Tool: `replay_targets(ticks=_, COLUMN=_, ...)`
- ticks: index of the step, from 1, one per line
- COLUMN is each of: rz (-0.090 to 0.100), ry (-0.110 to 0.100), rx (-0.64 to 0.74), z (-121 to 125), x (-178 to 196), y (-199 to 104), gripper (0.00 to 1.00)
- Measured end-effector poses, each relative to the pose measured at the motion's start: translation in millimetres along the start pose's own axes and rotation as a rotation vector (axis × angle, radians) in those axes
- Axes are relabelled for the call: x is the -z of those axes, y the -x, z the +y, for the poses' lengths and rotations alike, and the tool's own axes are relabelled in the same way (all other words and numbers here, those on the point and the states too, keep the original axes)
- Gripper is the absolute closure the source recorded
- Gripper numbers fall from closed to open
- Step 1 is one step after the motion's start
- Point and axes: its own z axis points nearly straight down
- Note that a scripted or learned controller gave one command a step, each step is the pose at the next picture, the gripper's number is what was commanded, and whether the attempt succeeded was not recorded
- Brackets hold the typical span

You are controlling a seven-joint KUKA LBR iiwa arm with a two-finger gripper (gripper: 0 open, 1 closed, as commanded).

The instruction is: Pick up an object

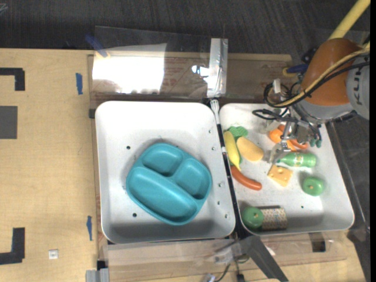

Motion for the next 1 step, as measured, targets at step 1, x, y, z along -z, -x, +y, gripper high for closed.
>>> replay_targets(ticks=1, rz=0.012, ry=0.002, rx=0.086, z=-41.3, x=-12.3, y=-0.3, gripper=0.00)
